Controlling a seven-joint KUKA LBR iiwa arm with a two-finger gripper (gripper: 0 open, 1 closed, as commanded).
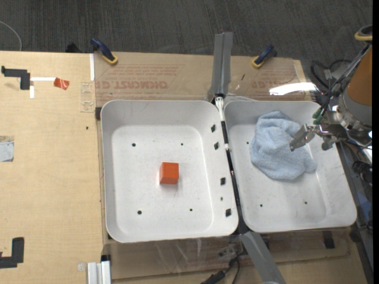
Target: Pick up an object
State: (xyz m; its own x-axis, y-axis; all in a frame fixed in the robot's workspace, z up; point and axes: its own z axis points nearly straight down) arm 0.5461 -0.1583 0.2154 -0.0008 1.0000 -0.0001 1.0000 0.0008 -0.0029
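Observation:
An orange-red cube (169, 173) sits near the middle of the left bin (118, 158). A crumpled light blue cloth (276, 147) lies in the upper half of the right bin (284, 212). My gripper (309, 146) hangs over the cloth's right edge, reaching in from the right. It looks open; one finger (299, 139) slants down over the cloth and the other (325, 145) stands just off the cloth's edge. Nothing is held between them.
A grey post (222, 64) rises at the back between the bins, and a hinged strip (225, 158) runs along their shared edge. Two clamps (103, 50) (263, 56) grip the cardboard behind. Cables (325, 76) crowd the right side by the arm.

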